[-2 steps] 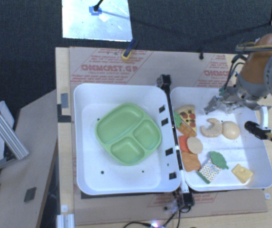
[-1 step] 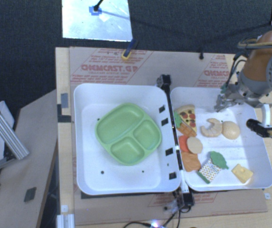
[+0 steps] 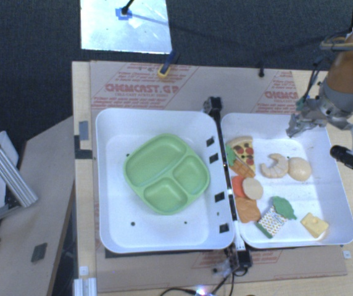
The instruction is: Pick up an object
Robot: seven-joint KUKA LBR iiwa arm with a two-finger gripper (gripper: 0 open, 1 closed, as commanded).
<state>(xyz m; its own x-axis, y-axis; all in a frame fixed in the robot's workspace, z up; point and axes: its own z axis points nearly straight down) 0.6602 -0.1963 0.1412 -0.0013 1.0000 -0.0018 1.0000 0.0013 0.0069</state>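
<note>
Above the right bin's far edge my hand hangs, its grip state I cannot tell, so I'd drop squarely onto the croissant lying just beside the bread roll.

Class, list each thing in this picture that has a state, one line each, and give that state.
green plate: upright in the left bin, nothing on it
pizza slice: flat in the right bin
croissant: loose, beside the bread roll
cheese wedge: near the right bin's front corner
gripper: above the right bin's back edge, holding nothing visible
</note>
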